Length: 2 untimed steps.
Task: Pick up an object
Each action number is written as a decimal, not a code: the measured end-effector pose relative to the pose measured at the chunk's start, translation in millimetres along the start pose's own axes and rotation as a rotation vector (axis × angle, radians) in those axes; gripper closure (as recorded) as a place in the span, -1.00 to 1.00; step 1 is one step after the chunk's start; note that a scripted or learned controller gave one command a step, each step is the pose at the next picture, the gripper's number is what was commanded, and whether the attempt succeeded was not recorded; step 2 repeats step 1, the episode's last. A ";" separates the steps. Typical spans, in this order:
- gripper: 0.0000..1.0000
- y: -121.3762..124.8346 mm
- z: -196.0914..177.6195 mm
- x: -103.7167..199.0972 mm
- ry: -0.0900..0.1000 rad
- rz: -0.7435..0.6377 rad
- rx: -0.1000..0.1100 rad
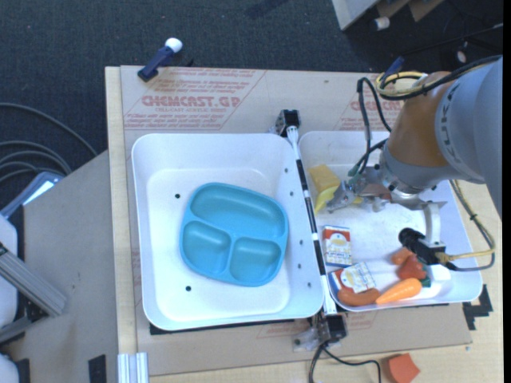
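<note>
The gripper (pixel 351 194) sits low in the right bin (pixel 459 222), its tip a dark blur beside a yellow object (pixel 323 183), so I cannot tell its state; the yellow object, soft-edged and half hidden, lies against the bin's left wall; nearer the front lie a small printed box (pixel 338 246), a carrot (pixel 399 290) and a sausage (pixel 357 298); the arm (pixel 447 126) bends in from the right, orange band above the wrist; the left bin (pixel 152 214) holds a blue divided plate (pixel 234 234).
</note>
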State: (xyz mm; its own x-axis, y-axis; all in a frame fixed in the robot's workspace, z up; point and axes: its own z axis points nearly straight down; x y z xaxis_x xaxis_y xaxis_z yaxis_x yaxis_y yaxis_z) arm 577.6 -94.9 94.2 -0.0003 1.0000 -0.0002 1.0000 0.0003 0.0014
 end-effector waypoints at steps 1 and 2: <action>-1.00 -18.0 10.0 3.2 0.001 0.001 0.004; -1.00 -18.0 10.0 3.2 0.001 0.001 0.004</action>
